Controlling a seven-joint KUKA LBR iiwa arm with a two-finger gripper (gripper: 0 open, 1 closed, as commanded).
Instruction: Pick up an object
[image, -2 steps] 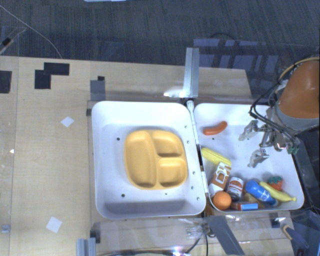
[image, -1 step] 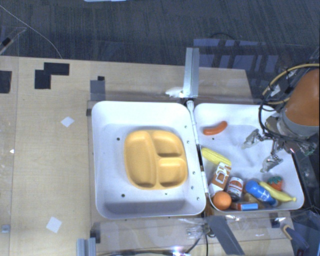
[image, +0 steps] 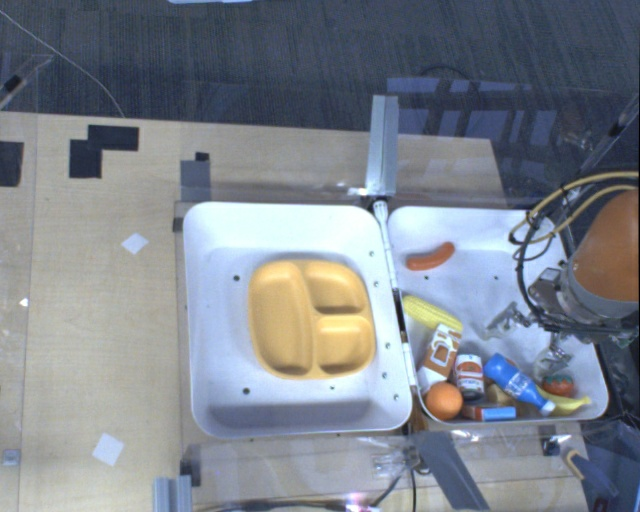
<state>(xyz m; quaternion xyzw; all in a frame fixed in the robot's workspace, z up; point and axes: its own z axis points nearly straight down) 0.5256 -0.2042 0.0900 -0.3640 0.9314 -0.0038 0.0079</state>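
Orange (image: 443, 401) at right bin (image: 480, 235) front-left corner | bottle (image: 517, 381) along front edge, likely light, stiff, slick; take mid-body | gripper (image: 553, 352) above front-right corner; open or closed: cannot tell | yellow tray (image: 308, 317) mid left bin (image: 215, 300)

Pale wooden bench (image: 90, 330), black patches (image: 100, 148) — dark carpet (image: 250, 55) beyond

A yellow moulded plastic divided tray (image: 308, 318) lies in the white left bin (image: 210, 260). The white right bin (image: 480, 235) holds a red-orange sausage (image: 430, 257), a round orange fruit (image: 443, 401), and a blue bottle (white-capped) (image: 515, 381).
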